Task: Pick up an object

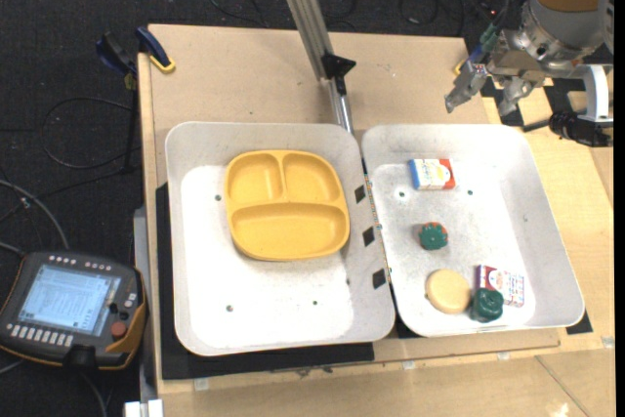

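1. The jaws hang over the bare table just beyond the right bin; they stand apart with nothing between them.
2. Nearest below them lies a small white, blue and orange box.
3. Farther down sits a dark green object.
4. Farthest are a pale round disc, another green object and a small carton.
5. Down-left, in the left bin, rests a yellow divided plate.
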